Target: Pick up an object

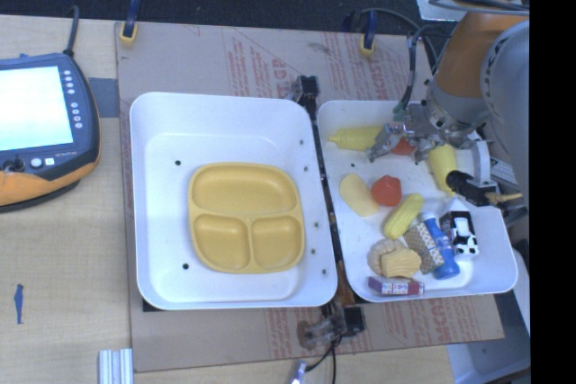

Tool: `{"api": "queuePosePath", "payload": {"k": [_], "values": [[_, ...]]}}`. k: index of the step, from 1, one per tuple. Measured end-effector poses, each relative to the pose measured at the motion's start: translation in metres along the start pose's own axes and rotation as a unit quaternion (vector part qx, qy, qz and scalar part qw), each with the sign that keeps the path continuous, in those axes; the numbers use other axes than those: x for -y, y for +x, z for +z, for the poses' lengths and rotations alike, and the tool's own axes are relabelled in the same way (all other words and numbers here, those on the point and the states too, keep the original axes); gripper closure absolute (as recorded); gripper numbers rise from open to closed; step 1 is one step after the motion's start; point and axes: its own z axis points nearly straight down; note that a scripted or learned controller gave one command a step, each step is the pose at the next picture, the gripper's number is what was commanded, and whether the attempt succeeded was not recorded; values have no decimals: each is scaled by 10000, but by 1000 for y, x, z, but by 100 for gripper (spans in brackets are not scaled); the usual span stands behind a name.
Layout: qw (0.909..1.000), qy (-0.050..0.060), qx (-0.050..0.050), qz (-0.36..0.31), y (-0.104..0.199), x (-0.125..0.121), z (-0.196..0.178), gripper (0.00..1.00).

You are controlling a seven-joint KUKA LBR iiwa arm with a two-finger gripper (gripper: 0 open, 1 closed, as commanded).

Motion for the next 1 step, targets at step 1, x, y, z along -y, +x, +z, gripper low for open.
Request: {"api": "queuePosePath", "payload": {"k": [1], "values": [[9998,-181,44,28,-55,-2,-135,0]]}}
